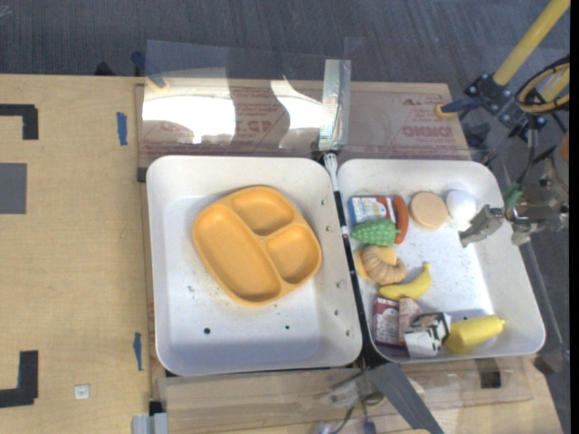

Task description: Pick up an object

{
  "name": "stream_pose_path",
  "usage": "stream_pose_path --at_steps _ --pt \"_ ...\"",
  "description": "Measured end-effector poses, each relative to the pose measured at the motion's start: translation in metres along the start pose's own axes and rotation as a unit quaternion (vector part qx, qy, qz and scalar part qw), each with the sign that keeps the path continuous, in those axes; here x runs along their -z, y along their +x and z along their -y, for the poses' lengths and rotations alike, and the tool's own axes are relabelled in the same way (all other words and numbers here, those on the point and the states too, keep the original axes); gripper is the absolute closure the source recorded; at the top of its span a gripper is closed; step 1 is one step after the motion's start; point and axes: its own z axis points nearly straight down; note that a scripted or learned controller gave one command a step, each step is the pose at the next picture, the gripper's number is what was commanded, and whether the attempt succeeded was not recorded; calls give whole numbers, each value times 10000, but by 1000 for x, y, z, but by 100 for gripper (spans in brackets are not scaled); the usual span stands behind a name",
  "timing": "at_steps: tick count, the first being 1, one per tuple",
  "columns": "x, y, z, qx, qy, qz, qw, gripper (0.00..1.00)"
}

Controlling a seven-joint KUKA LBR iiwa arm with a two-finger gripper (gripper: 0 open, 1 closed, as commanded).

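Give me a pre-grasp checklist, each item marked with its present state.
1. Objects in right bin: banana, round cookie, white egg, yellow bottle present: ok.
2. End effector over right bin: ok.
3. End effector holding nothing yet: ok.
4. Finger opening: cannot tell.
5. Target below end effector: not ok, bare floor there; egg lies just beside.
6. Yellow plate apart in left bin: ok.
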Motion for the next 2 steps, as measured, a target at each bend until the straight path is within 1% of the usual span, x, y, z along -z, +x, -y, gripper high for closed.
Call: stream_pose_path --at_steps 1,2 --pt "-126 0 -45 -1318 25 -6 9913 0" --pt "-72 -4 -90 -1317 -45 7 9913 0"
